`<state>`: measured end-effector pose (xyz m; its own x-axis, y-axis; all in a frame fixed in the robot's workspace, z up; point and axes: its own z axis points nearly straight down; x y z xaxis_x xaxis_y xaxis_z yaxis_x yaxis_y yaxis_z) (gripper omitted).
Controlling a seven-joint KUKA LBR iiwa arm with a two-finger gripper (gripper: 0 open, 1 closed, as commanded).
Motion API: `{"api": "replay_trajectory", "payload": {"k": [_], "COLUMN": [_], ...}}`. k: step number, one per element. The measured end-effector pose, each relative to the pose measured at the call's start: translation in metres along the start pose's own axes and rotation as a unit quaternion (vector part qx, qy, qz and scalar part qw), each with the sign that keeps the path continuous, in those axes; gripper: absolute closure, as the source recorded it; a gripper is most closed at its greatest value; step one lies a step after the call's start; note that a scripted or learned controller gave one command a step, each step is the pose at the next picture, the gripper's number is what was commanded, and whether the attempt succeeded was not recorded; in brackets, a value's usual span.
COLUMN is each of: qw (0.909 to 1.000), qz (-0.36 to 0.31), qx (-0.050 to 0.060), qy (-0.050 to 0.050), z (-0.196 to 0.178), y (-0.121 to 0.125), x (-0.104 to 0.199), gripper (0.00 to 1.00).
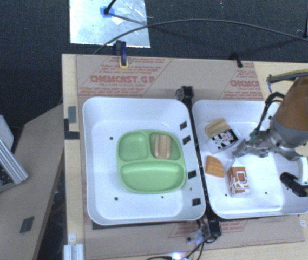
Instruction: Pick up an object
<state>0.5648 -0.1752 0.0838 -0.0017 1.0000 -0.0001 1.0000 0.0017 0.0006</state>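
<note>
In the right bin point(262, 205) lie a tan bread-like piece point(216, 127), a black-and-white small carton point(224, 138), an orange-brown cracker point(215, 167) and an orange-and-white carton point(238, 181). My gripper point(240, 148) hangs low over the middle of that bin. It is just right of the black-and-white carton and above the orange-and-white carton, and nothing shows in its grasp. The grey arm with its orange band point(297, 110) comes in from the right.
The left bin point(97, 145) holds a green divided plate point(148, 175) with a tan roll point(162, 145) in its upper right compartment. A black divider point(194, 156) runs between the bins. Bare white floor lies at the right bin's near right.
</note>
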Motion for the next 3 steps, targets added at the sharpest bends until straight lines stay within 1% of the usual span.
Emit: {"api": "replay_trajectory", "payload": {"k": [1, 2, 3], "qw": [1.0, 1.0, 1.0], "qz": [0.0, 0.001, -0.001], "qx": [-0.001, -0.001, -0.002], "qy": [0.0, 0.0, -0.001], "z": [-0.011, -0.055, -0.099], "y": [0.001, -0.003, -0.001], "x": [0.0, -0.003, -0.008], "gripper": [1.0, 1.0, 1.0]}}
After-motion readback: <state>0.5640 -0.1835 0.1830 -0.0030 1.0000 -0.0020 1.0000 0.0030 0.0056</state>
